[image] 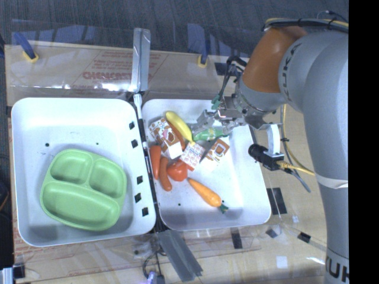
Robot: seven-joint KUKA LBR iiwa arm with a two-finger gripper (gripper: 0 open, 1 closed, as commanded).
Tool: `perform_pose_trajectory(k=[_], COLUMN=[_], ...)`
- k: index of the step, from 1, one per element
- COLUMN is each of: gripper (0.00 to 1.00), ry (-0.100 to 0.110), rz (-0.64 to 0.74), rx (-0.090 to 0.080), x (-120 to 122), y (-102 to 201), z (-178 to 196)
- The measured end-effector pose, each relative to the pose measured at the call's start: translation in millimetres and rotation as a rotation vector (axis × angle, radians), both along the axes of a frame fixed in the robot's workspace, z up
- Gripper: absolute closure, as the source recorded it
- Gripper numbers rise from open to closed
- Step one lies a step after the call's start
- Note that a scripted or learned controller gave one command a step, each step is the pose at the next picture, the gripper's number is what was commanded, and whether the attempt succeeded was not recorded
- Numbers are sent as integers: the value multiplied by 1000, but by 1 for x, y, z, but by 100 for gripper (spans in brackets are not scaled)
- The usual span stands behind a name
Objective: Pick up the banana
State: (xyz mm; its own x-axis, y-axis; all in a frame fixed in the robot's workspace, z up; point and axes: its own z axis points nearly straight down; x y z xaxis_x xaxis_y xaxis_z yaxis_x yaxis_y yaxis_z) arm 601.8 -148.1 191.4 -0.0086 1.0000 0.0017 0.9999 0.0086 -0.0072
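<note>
Camera view: gripper (208, 118) hovers just beside banana (179, 126), jaw spread unclear.

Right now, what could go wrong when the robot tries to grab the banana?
The banana lies on a pile, touching small cartons, so the gripper might pinch a carton instead or knock things about. The banana is curved and propped up, so it may slip or roll. It also sits near the bin wall, which could get bumped.
</note>
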Motion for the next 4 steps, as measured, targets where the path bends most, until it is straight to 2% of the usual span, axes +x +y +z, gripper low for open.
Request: perform_pose_trajectory(k=[1, 2, 3, 4], gripper=[0, 0, 100, 100], ry=[-27, -11, -1, -2], rz=[-54, -84, -78, -128], rx=[-6, -21, -8, -3], x=[46, 57, 56, 55], y=[4, 36, 43, 114], z=[-76, -84, -81, 58])
